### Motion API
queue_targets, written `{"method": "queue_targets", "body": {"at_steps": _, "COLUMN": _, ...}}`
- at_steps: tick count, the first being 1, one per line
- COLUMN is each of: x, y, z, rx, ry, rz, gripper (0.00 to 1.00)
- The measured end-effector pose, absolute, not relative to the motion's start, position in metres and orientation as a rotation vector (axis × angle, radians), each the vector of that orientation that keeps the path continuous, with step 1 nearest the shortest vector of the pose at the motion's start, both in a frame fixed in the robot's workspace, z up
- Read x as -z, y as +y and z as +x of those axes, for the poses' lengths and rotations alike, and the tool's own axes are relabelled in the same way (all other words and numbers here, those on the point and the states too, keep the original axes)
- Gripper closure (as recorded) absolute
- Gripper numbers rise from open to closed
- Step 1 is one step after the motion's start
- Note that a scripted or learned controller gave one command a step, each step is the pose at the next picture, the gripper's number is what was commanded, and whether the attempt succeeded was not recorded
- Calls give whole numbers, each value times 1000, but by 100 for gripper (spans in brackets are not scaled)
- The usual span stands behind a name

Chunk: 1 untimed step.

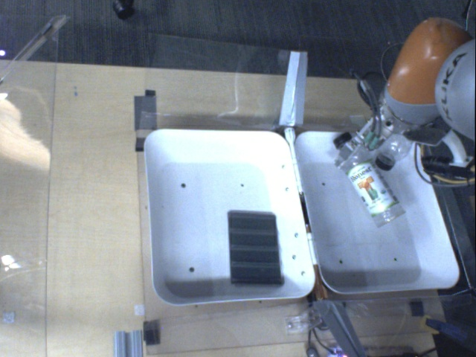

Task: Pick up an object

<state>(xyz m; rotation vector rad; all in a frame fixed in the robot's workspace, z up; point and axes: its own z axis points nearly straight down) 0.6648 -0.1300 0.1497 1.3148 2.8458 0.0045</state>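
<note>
Camera view, setting: A light wooden desk (89, 236) carries two shallow white bins side by side, the left bin (160, 199) and the right bin (439, 266), seen from above at a slant.

Camera view, the arm: The grey arm with its orange band (420, 58) reaches in from the right and bends down over the far part of the right bin.

Camera view, the pincer: The pincer (364, 146) sits low at the far end of the right bin; whether it is spread or closed cannot be told through the glare and cabling.

Camera view, the task's thing: A clear plastic bottle (372, 192) with a white and orange label lies on its side in the right bin, its far end right at the pincer.

Camera view, the key relation: The bottle's long axis runs from far-left to near-right, stretching away from the pincer toward the near side; a grip across its far end looks likeliest.

Camera view, other object: A black ribbed block (254, 248) lies flat in the near part of the left bin, well apart from the arm.
</note>
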Motion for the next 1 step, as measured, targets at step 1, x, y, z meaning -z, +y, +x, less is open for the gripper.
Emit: {"method": "queue_targets", "body": {"at_steps": 1, "x": -186, "y": -73, "z": 633, "rx": -6, "ry": 2838, "rz": 1335, "gripper": 100}}
